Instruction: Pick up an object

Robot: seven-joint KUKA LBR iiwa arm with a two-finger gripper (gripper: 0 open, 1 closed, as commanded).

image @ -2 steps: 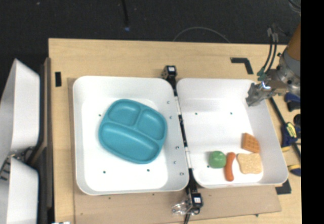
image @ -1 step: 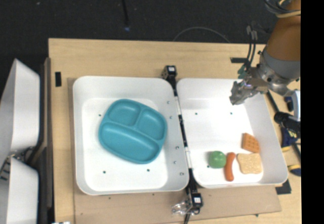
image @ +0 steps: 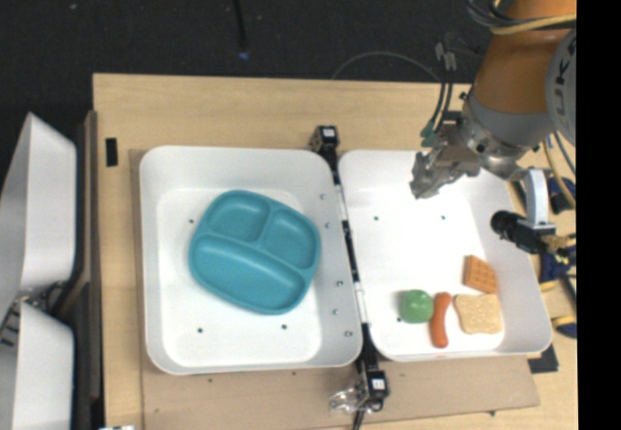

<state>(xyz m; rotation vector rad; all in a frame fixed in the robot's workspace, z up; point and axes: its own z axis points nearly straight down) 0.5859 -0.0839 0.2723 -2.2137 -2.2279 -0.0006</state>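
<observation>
Green ball (image: 415,306) in right bin's (image: 388,195) front, well below hand (image: 424,187), hand's opening impossible to tell

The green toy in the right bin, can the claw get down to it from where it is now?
Probably yes. The claw hangs over bare bin floor, and nothing lies between it and the green toy. The sausage sits close beside the toy, which could crowd one finger.

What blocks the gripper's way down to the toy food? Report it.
Nothing visible does. The gripper hangs over bare floor of the right bin; the green piece, sausage, toast and waffle lie uncovered.
</observation>
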